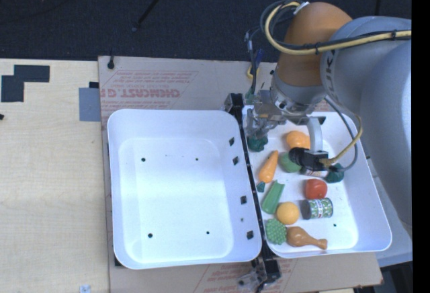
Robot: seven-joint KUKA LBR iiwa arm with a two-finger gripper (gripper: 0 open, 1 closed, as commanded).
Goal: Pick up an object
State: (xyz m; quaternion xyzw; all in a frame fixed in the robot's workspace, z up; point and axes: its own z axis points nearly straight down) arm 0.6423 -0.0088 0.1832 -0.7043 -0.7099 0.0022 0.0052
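The right bin (366, 228) holds several toy foods: an orange carrot (269, 166), an orange fruit (297, 140), a red tomato (315, 188), a green pepper strip (272, 197), a yellow-orange ball (287, 213), a small can (318, 208), a green bumpy piece (275, 231) and a tan drumstick (306, 238). My gripper (257, 129) hangs low over the bin's upper left corner, just above a small teal piece (256, 145). I see nothing between its fingers.
The left bin (121, 150) lies beside the right one, their rims touching along the middle. Both sit on a cardboard sheet (168, 83) on the wooden bench. The arm's orange band (312, 33) and grey body cover the right bin's far right side.
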